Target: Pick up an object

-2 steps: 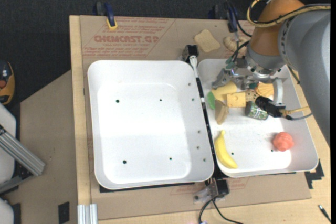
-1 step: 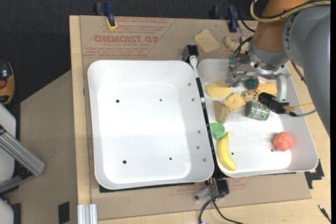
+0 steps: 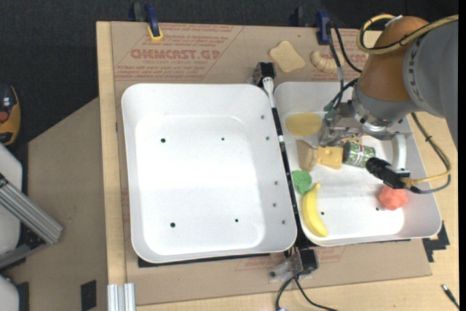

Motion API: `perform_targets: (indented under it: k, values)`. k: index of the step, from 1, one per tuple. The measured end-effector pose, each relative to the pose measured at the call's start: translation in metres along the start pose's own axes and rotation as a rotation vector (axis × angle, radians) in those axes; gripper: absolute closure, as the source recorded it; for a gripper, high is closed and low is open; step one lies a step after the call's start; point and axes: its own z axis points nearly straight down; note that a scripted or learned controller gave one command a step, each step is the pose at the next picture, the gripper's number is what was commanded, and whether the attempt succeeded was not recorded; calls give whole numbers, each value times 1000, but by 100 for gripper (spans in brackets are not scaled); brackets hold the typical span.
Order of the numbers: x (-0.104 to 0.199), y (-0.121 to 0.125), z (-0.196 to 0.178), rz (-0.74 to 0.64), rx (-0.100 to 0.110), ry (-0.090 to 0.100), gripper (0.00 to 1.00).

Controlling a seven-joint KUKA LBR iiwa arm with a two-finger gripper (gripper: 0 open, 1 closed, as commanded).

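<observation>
The right bin [image 3: 364, 229] holds several small objects: a pale yellow flat piece [image 3: 303, 124], a tan wedge like cheese [image 3: 329, 157], a beige piece [image 3: 306, 159], a green lump [image 3: 302, 180], a yellow banana [image 3: 313, 211], a green can [image 3: 359, 154] and a red-pink lump [image 3: 393, 197]. My gripper [image 3: 336, 133] reaches down into the bin from the right, just above the tan wedge and left of the green can. Its fingertips are dark and small here, and the wedge lies right under them.
The left bin [image 3: 145, 113] lies beside the right one, with a black divider strip between them. On the cardboard behind the bins rest a tan bread-like piece [image 3: 287, 56] and a small beige object [image 3: 321, 60]. Blue clamps hold the board's far edge.
</observation>
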Motion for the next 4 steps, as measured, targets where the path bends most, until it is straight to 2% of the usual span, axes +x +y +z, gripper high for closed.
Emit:
perform_targets:
  k: [1,2,3,4]
  values:
    - [22,-33,-139,-4,-19,-3,100]
    - [60,6,-220,-8,-20,-3,100]
    - [103,41,-396,-9,-30,-2,100]
    - [-13,34,-456,9,-18,-10,100]
